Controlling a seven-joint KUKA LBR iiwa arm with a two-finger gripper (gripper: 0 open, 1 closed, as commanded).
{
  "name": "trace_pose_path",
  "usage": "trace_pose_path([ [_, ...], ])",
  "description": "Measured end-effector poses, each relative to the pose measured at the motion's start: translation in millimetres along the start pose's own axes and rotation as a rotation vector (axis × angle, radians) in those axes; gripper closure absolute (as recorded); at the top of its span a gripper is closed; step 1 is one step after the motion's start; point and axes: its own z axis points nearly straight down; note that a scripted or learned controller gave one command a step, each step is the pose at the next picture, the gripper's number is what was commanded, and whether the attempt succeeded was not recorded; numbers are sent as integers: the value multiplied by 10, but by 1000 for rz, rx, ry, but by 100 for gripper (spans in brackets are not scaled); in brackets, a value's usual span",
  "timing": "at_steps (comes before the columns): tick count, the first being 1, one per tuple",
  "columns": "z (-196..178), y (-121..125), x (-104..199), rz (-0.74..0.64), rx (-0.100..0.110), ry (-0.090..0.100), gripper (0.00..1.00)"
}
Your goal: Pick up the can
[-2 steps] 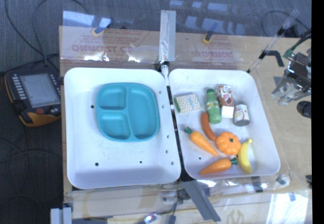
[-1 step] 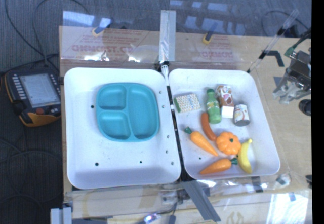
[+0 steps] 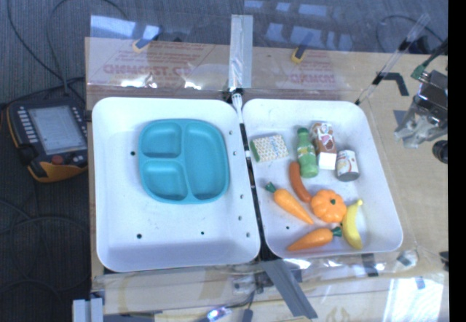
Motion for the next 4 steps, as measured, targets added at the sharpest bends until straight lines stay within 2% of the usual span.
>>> trace_pose_path([
  [4,-268,29,32,-19,17,-20,100],
])
